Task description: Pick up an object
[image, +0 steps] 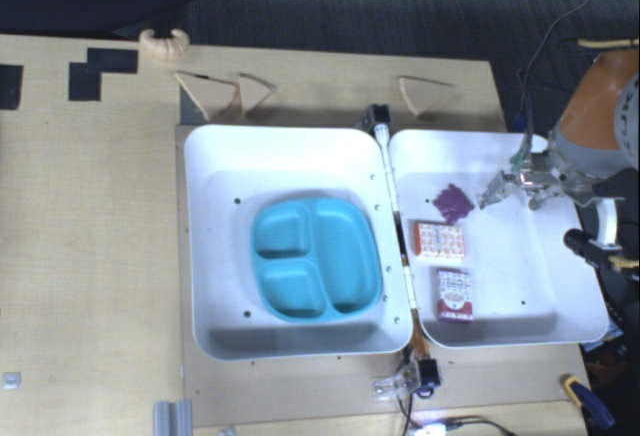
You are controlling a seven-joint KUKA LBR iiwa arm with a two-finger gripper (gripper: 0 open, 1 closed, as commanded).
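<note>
We see gripper, open and empty, 3 o'clock of purple scrap; looks light, floppy; pinch its middle.

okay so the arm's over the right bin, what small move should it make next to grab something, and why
Probably a short shift toward the purple piece, then down. The tool sits just to that piece's right in the right bin, so it looks like the nearest target. The two small boxes lie farther toward the camera, and the blue tray is in the other bin.
</note>
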